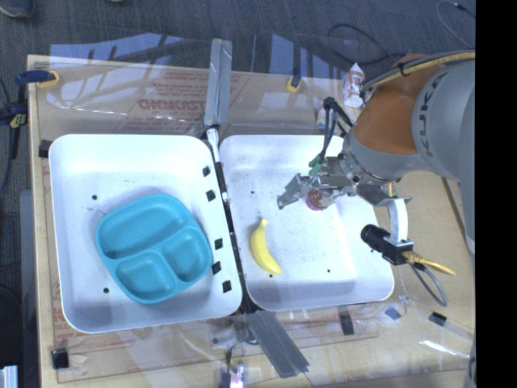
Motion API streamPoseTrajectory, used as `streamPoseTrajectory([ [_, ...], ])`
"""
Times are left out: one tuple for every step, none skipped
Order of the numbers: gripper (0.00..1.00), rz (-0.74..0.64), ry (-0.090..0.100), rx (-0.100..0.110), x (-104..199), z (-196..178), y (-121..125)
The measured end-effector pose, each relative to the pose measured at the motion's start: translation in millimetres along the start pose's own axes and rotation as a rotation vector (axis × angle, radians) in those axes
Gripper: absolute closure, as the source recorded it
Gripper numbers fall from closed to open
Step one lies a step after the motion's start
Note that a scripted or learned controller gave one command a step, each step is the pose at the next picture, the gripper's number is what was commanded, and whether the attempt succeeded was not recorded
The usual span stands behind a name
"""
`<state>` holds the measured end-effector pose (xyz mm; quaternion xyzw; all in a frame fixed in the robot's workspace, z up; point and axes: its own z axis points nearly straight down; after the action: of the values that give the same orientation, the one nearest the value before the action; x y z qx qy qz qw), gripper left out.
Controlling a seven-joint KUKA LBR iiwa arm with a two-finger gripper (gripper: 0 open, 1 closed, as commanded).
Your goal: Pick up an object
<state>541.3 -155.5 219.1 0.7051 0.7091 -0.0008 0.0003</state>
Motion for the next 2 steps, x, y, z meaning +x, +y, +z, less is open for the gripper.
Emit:
streamPoseTrajectory([
  [0.0, -0.032, -0.016, -0.005, 41.3, 126.4, -35.7],
  [1.0, -0.041, -0.007, 0.001, 45.2, 117.5, -35.4],
])
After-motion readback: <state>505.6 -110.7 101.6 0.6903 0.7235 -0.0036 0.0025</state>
